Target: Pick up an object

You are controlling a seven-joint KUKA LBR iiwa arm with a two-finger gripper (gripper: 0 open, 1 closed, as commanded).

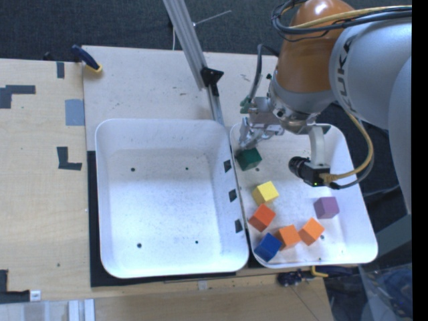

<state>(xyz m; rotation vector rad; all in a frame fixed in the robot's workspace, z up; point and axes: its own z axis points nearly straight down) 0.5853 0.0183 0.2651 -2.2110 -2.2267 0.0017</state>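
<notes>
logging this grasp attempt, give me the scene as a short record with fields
arm: grey KUKA, reaching in from the right
end effector: low over the right bin, just above the green cube
other cubes in right bin: yellow cube, purple cube, blue cube, three orange cubes
left bin: white, speckled floor

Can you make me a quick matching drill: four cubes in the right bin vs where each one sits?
Cubes:
1. green cube
2. purple cube
3. blue cube
4. yellow cube

Places:
A. bin's near edge, beside an orange cube
B. just below the gripper
C. right side of the bin
D. between the green cube and an orange cube

Pairs: 1-B, 2-C, 3-A, 4-D
</notes>
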